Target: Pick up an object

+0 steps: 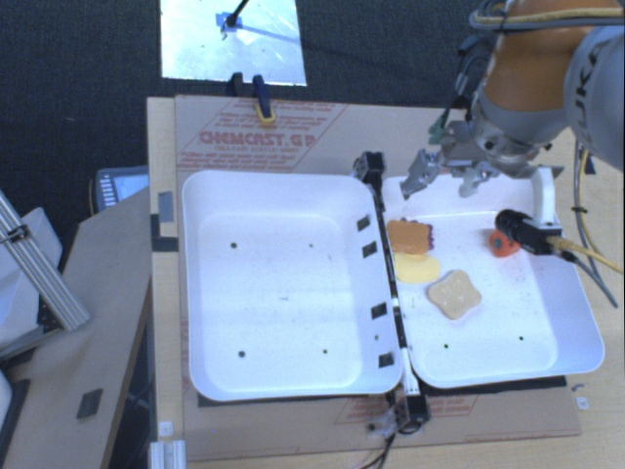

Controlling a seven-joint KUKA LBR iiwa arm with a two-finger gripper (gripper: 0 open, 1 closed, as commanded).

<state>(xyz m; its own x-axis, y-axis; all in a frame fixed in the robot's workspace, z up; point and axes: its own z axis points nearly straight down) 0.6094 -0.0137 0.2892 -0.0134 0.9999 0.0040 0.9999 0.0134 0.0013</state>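
We see the grey arm with its orange band [547,42] reaching in from the right, its end effector [447,176] hanging over the far edge of the right bin [566,340]. Two metal fingers [420,176] point downward with a clear gap between them, so we read the end effector as open and gripping nothing. Several small things lie on the floor of the right bin, all on its nearer-to-centre half or along its far side. An orange, waffle-like piece with a purple edge [410,235] lies close to the divider between the bins, and a pale yellow flat piece [418,269] touches it on the near side. Just beside that, toward the front, lies a tan piece shaped like a slice of toast [454,294]. Well apart from these, nearer the right wall, we see a small orange-red object [504,244], partly hidden by a black part of the arm's hardware. The end effector is above and behind the waffle-like piece, not touching any of them. The left bin [283,291] sits next to the right one, the two joined along a row of black clips [376,262], and both rest on a cardboard sheet [264,135] on the counter [117,252].
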